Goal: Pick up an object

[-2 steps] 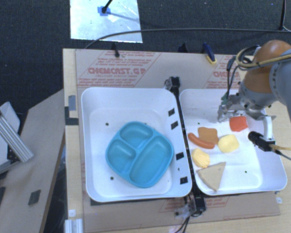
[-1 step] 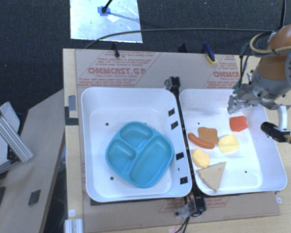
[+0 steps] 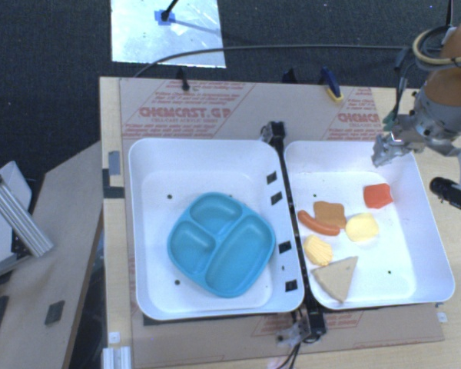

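The right bin (image 3: 415, 271) holds several toy foods: a red-orange block (image 3: 377, 195), a brown piece (image 3: 330, 212), an orange sausage (image 3: 318, 224), a pale yellow round (image 3: 362, 227), a ridged yellow piece (image 3: 317, 249) and a tan wedge (image 3: 336, 278). My gripper (image 3: 386, 149) hangs over the far right corner of that bin, above and just behind the red-orange block, apart from all the foods. Nothing shows between its tips.
The left bin (image 3: 150, 206) bears a blue divided plate (image 3: 221, 243). A black clip strip (image 3: 280, 198) runs along the seam between the bins. A shiny sheet (image 3: 167, 21) lies behind the bench, and a metal rail (image 3: 15, 214) juts in at left.
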